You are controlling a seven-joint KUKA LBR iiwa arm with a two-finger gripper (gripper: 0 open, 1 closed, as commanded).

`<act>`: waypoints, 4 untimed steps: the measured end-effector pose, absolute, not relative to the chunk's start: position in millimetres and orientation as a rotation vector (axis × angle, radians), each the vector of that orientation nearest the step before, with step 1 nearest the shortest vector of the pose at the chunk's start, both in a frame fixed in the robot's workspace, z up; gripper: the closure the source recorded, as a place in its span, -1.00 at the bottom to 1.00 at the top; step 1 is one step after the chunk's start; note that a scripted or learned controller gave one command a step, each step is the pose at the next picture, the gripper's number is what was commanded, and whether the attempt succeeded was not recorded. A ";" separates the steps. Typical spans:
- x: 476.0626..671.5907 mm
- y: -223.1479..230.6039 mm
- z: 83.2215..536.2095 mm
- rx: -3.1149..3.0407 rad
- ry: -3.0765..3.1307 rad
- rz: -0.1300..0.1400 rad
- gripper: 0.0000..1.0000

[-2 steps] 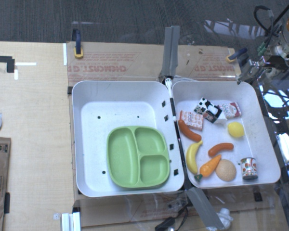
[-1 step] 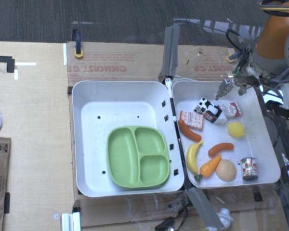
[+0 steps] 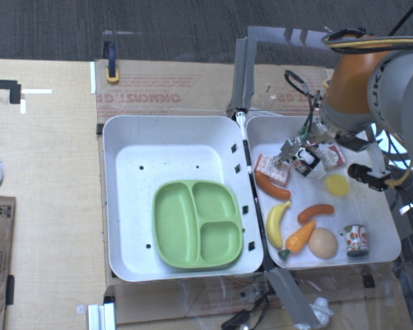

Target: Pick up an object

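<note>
The right bin (image 3: 378, 212) holds several small items. A red and white box (image 3: 271, 170) lies near its left wall, with an orange-red sausage (image 3: 272, 185) just in front of it. Nearer the front are a banana (image 3: 277, 223), a carrot (image 3: 299, 238), a second sausage (image 3: 315, 213), a beige egg-shaped item (image 3: 323, 243) and a small can (image 3: 356, 240). A yellow lemon (image 3: 336, 185) and a red and white packet (image 3: 332, 156) sit further back. My gripper (image 3: 297, 154) hangs low over the back of this bin, between the box and the packet.
The left bin (image 3: 134, 184) holds a green divided plate (image 3: 196, 223). A metal post (image 3: 242, 74) rises behind the wall shared by the two bins. The arm's orange band (image 3: 347, 81) and grey body cover the right bin's back right corner.
</note>
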State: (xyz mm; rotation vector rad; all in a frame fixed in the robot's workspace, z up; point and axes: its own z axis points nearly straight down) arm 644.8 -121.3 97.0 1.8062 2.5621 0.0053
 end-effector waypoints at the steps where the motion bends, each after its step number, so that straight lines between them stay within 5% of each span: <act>1: 645.9 -122.1 107.0 1.809 2.556 0.009 1.00; 2: 653.5 -36.3 214.0 1.963 2.452 -0.001 1.00; 4: 659.2 -74.0 210.9 1.528 2.742 -0.001 1.00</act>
